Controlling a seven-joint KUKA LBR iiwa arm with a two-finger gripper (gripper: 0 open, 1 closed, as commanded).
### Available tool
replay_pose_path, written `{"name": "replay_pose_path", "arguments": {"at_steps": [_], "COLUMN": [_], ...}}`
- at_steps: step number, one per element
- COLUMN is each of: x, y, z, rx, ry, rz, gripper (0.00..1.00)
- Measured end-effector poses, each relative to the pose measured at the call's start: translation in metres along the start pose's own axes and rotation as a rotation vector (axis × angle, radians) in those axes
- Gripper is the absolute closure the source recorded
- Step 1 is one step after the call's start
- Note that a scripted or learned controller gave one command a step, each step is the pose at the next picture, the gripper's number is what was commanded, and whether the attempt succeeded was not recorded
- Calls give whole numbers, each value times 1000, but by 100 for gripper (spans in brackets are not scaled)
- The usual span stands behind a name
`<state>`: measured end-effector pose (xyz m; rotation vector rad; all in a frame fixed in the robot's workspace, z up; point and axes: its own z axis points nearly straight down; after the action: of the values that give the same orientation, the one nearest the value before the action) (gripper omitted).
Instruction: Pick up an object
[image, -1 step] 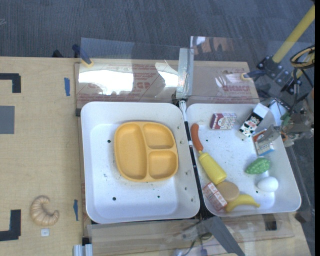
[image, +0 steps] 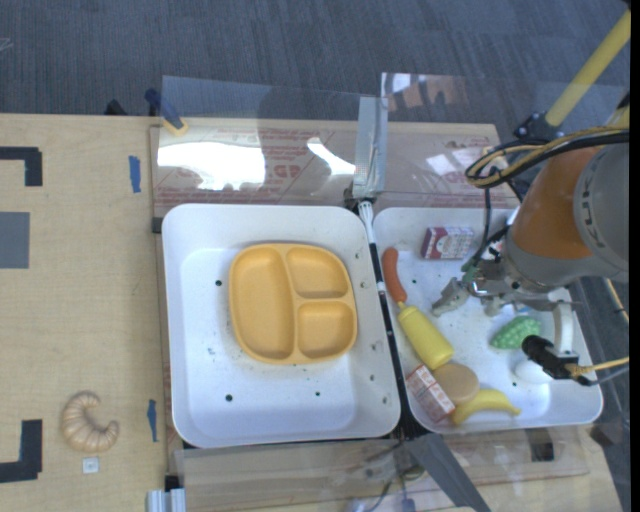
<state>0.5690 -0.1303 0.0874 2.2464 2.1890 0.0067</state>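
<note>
Pastry shaped like a croissant (image: 90, 420) lies at the far left on the wooden surface (image: 80, 300), well apart from both bins. Next comes the left bin (image: 200, 400), which carries a yellow divided plate (image: 293, 302) with three compartments, set near its middle. Along the seam between the bins, inside the right bin (image: 575, 405), an orange hot dog (image: 394, 274) lies lengthwise, and just below it a yellow bottle (image: 426, 337) points down and to the right. Beneath the bottle a small red-and-white packet (image: 431, 392) sits beside a tan round piece (image: 457, 380), with a banana (image: 486, 404) touching that piece at the front edge. A red-and-white carton (image: 447, 242) rests near the back of this bin. Further right, the hand (image: 455, 294) hangs low over the bin floor between the carton and the bottle; how wide it stands I cannot tell, and nothing is visibly held in it. A green leafy toy (image: 515, 333) lies just right of it, under the grey arm (image: 575, 215).
</note>
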Motion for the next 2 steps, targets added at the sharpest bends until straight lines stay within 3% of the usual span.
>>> {"name": "replay_pose_path", "arguments": {"at_steps": [1, 2], "x": [-1, -16], "y": [44, 64], "z": [-92, -88], "rx": [3, 6], "ry": [0, 1], "rz": [-200, -218], "gripper": [0, 0]}}
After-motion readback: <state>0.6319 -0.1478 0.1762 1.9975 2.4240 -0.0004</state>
